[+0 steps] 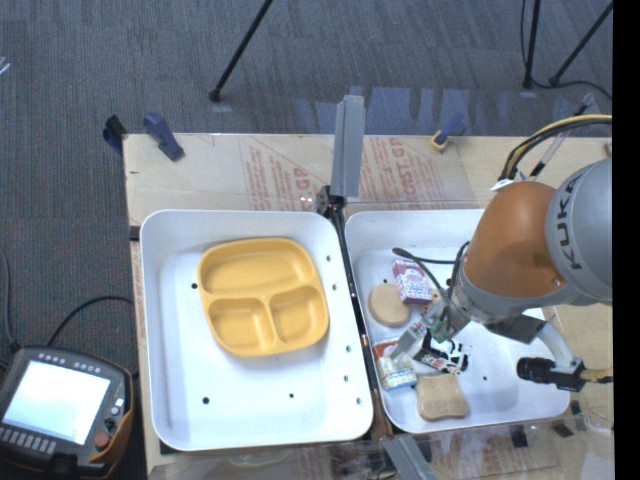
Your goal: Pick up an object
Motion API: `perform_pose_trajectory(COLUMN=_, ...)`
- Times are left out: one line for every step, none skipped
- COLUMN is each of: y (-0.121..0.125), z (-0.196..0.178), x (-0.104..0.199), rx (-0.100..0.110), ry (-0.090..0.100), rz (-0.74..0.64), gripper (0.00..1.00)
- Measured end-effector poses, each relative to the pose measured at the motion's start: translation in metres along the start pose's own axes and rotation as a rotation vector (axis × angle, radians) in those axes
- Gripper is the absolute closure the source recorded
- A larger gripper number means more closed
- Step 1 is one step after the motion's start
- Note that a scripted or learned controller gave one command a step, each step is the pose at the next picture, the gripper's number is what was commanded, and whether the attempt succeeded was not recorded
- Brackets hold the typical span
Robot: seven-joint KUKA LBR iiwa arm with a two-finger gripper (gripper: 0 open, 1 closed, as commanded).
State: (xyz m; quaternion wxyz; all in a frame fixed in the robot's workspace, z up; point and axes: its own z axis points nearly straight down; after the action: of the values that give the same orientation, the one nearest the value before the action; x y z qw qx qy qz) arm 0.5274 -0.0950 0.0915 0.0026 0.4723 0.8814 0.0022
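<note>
My gripper hangs low in the right bin, near its front left. Right under and beside it lies a flat red, white and blue packet. A small black and white thing sits against the gripper's right side, and I cannot make out what it is. A slice of toast lies just in front of the gripper. A round tan biscuit and a pink and white packet lie behind it. The grey and orange arm covers the bin's right half.
The left bin holds a yellow three-compartment tray. A thin black strip lies at the back of the right bin. A grey upright post stands behind the wall between the bins. A handheld control screen sits off the bench's left.
</note>
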Motion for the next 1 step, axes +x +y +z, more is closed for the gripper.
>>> perform_pose_trajectory(y=0.0905, z=-0.0013, x=-0.0844, rx=-0.005, ry=-0.007, rz=-0.044, gripper=0.0)
